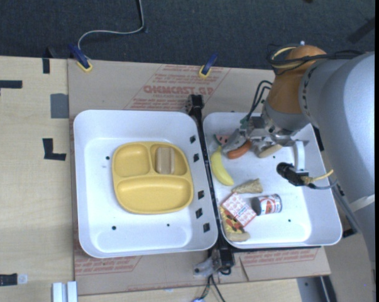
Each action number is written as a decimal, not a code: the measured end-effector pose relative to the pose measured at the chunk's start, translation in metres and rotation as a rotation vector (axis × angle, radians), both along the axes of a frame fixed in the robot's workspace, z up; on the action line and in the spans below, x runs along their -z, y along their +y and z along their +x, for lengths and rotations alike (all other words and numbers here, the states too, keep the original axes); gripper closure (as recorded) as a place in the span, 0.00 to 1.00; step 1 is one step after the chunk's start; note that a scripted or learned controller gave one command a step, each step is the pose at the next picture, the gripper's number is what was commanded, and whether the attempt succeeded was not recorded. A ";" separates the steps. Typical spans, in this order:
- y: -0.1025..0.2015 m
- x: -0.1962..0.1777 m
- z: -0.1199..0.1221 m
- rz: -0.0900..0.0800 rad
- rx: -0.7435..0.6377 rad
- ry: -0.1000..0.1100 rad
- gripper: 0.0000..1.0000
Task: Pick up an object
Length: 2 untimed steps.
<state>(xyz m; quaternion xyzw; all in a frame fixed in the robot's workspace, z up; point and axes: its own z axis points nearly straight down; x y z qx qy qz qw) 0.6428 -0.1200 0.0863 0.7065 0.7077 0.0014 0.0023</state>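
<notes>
The arm reaches in from the right over the right bin. The left bin holds a yellow divided plate. The gripper sits low at the right bin's far end; whether its fingers are spread or closed cannot be told. Just beside it lies a red sausage, long axis running left-right, slightly tilted. Nearby: banana, can, snack packet

Gripper low over right bin
</notes>
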 end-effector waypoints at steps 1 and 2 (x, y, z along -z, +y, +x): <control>0.000 -0.009 -0.001 -0.001 -0.001 0.002 1.00; 0.074 -0.098 -0.019 0.002 -0.001 0.005 1.00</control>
